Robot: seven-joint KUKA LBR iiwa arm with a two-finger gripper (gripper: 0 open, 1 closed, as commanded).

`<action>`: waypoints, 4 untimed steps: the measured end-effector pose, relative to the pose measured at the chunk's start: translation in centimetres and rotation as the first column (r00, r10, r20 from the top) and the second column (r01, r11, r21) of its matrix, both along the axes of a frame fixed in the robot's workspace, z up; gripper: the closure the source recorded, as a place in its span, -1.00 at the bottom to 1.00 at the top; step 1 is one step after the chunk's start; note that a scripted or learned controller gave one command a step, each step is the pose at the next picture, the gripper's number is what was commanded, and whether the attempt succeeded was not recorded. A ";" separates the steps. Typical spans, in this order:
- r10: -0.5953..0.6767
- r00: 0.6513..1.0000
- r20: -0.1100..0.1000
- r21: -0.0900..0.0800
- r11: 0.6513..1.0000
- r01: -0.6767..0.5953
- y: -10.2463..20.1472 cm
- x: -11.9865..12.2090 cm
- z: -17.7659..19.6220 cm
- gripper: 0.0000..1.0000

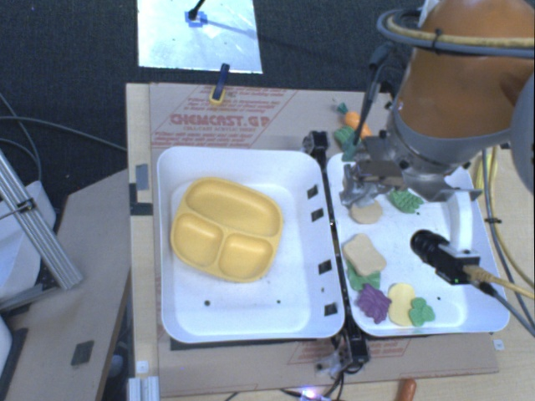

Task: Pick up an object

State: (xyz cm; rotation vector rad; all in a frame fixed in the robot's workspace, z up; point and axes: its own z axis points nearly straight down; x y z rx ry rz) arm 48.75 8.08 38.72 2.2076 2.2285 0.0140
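- dark carpet-ish floor all round, a cardboard-topped bench [226, 119] in the middle with two shallow white bins on it, plus a shiny metal sheet [199, 23] lying further back.
- camera view: the left bin [242, 161] just has a yellow divided tray [226, 228] sitting in it, well off to the gripper's left.
- the gripper [358, 192] is down low in the right bin [489, 307], near its back left corner, with the big orange-and-grey arm looming over it.
- honestly cannot tell if it's spread or pinched, it's just a blur of metal from up here, and nothing obvious is caught in it.
- closest candidate is a small tan round piece [366, 213] just below the tip, maybe touching, hard to say.
- a green toy [405, 200] sits just to its right; a tan bread-like slice [364, 255], purple grapes [374, 303], a yellow piece [400, 296] and another green bit [420, 312] lie further toward the near edge.
- progress-wise i'd call it the reach or descend stage: nothing lifted yet, so the grab and the lift are both left to do.
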 end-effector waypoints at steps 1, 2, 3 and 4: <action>0.002 1.000 -0.004 -0.003 1.000 -0.002 -0.2 0.0 0.7 1.00; 0.006 1.000 -0.008 0.001 1.000 -0.006 11.6 2.5 -0.5 1.00; -0.001 1.000 -0.023 -0.007 1.000 0.001 15.5 0.2 -18.3 1.00; -0.011 1.000 -0.007 -0.003 1.000 0.011 11.8 5.1 -19.5 1.00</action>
